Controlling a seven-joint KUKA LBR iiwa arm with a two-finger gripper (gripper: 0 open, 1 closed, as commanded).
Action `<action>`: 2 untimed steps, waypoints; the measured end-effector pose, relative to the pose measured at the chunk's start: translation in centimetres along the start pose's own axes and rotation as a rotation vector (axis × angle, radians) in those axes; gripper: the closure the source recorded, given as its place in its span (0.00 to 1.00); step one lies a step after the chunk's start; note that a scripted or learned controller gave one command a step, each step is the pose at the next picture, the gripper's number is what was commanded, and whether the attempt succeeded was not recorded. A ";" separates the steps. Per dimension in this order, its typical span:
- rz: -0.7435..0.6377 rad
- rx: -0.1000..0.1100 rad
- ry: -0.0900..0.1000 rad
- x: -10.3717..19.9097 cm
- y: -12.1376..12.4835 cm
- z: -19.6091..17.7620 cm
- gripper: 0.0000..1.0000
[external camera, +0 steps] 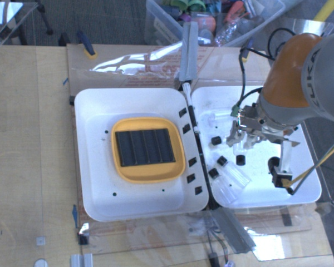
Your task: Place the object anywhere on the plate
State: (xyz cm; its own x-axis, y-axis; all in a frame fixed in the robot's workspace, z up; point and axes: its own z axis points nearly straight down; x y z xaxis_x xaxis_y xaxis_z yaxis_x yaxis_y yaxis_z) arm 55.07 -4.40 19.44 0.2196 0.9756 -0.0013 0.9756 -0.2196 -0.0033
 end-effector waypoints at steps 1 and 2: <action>0.000 0.000 0.000 0.0 0.0 0.0 0.00; 0.008 -0.002 0.000 -4.5 5.7 0.2 0.00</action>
State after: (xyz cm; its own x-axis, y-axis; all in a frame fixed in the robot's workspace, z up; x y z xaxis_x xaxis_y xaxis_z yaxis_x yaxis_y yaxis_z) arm 59.65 -10.07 19.19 0.2276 0.9738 -0.0009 0.9738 -0.2276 -0.0008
